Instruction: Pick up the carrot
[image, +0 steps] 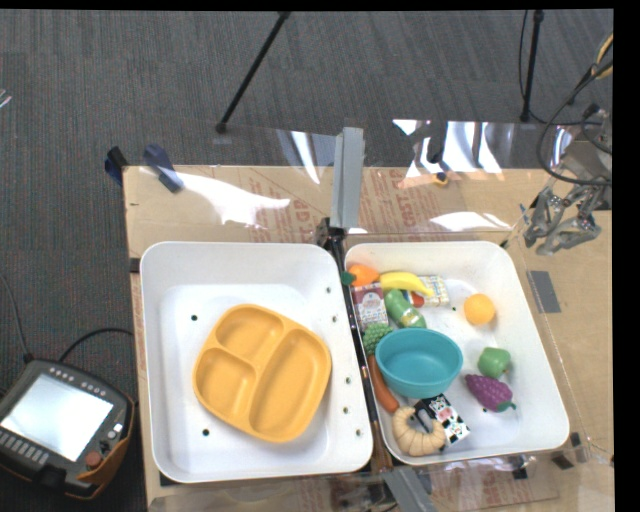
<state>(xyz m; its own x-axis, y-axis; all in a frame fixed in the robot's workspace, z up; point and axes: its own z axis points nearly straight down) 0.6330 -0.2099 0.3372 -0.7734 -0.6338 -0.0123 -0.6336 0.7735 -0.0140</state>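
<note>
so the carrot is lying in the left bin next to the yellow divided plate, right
Not quite. The camera view shows the carrot lying in the right bin, along its left wall beside the teal bowl. The yellow divided plate sits by itself in the left bin.

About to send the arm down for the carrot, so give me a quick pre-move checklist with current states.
1. Carrot located, in the right bin along its left wall: ok.
2. Space beside the carrot: not ok, the teal bowl sits right against it.
3. Carrot's lower end: cannot tell, near the pretzel.
4. Hand outside the bin, off its far right corner: ok.
5. Hand open for the grasp: cannot tell.
</note>
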